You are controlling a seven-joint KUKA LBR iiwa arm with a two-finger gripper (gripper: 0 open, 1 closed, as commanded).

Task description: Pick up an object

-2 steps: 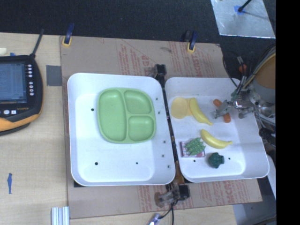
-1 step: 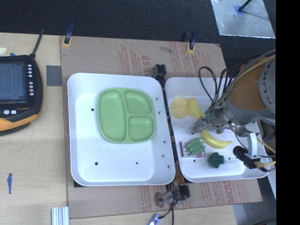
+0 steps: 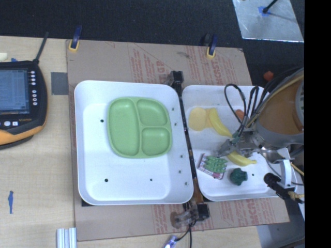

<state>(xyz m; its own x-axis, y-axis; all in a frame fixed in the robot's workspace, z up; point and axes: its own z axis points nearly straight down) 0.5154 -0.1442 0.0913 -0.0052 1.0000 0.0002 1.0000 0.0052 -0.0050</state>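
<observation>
- The bench (image 3: 31, 190) is pale wood, and a sheet of brown cardboard (image 3: 134, 61) with faint red print lies across it under both bins.
- Two clamps with blue handles, one at the left (image 3: 75, 37) and one at the right (image 3: 211, 44), grip the far edge of the cardboard.
- Beyond the bench the floor (image 3: 129, 6) is dark, with a pale grey sheet (image 3: 266, 12) lying on it at the upper right.
- A control tablet (image 3: 18, 105) with a lit screen and an orange rim rests on the bench at the far left.
- The left bin (image 3: 93, 190) holds a green divided plate (image 3: 138, 126), which lies flat toward the bin's far side.
- The right bin (image 3: 207, 192) sits just beside the left one, their rims touching along a dark seam.
- In the right bin, a round yellow piece (image 3: 197, 119) and a banana (image 3: 218, 123) lie touching toward the far side.
- A small packet (image 3: 213, 165) with green dots lies at the near left of that bin; a dark green lump (image 3: 238, 176) sits just beside it.
- A second yellow piece (image 3: 241, 159) lies under the arm's tip.
- The gripper (image 3: 236, 146) hangs low over this yellow piece, with black cables looping above it; whether it is spread, closed or grasping anything cannot be told.
- The arm (image 3: 282, 112) fills the right side of the right bin.
</observation>
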